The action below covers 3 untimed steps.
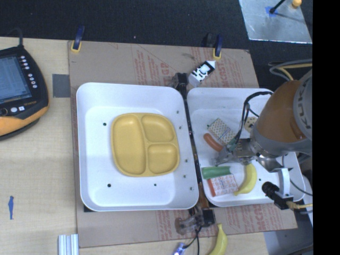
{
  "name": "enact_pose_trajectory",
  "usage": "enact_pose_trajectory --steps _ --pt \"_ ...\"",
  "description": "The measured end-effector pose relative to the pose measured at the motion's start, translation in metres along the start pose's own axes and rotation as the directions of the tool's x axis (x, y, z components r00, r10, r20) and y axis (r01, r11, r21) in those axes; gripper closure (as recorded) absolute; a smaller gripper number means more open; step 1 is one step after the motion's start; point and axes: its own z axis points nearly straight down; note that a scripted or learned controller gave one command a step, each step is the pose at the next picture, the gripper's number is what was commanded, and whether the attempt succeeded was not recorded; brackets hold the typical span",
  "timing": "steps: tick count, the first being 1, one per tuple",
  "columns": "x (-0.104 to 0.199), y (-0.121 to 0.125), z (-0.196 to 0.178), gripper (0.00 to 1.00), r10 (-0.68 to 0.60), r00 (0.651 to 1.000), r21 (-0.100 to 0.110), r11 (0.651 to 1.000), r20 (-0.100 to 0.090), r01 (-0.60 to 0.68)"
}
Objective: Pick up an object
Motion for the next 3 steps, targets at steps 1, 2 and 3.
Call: enact_pose_trajectory --steps 1,2,3 --pt "0.019 0.053 0.0 0.0 0.0 1.0 0.0 1.0 0.0 0.0" --pt "0.018 0.052 -0.01 1.0 -0.001 1.0 0.003 1.0 0.0 0.001" --pt "0.081 0.046 -0.101 1.0 0.002 1.0 -0.001 1.0 -0.002 -0.002"
